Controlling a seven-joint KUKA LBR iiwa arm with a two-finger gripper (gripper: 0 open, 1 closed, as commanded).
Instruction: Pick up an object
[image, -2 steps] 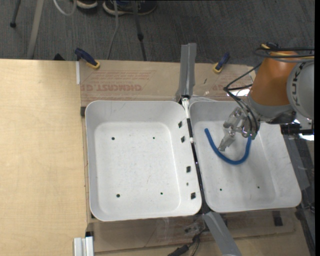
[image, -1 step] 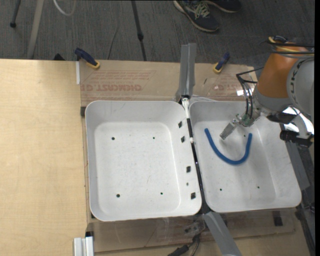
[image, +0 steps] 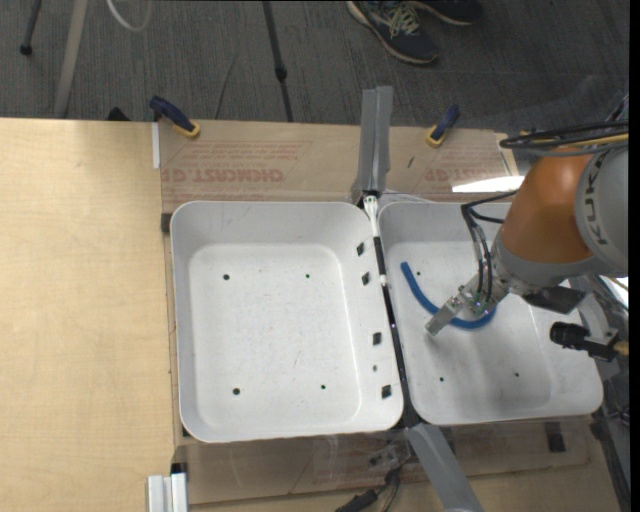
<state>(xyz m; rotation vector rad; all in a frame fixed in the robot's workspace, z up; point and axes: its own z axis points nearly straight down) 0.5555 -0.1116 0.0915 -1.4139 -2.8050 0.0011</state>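
Two shallow white bins are seen side by side on the bench (image: 80, 300) in the camera view, and the gripper (image: 452, 312) is lowered into the right bin (image: 520, 395). A curved blue strip (image: 418, 290), which looks like a bent band or piece of tube, is found directly at the gripper: one end is extended up and to the left of it, while the other end is curled under and just to the right of it, partly hidden by the metal of the tool. Contact between the gripper and the strip is suggested, but whether the strip is actually clamped, and whether the gripper is spread or closed, cannot be told from this slanted view.

Right of and above the gripper, the arm (image: 560, 215) is seen, its orange band bulking over the bin's far right part, with dark cables looped around it. The left bin (image: 185, 300) is placed well to the left of the gripper, beyond the divider where the two bins meet. Brown cardboard (image: 250, 160) is laid beneath the bins, up and to the left of the gripper, and is held by two clamps (image: 175, 116) at its far edge.
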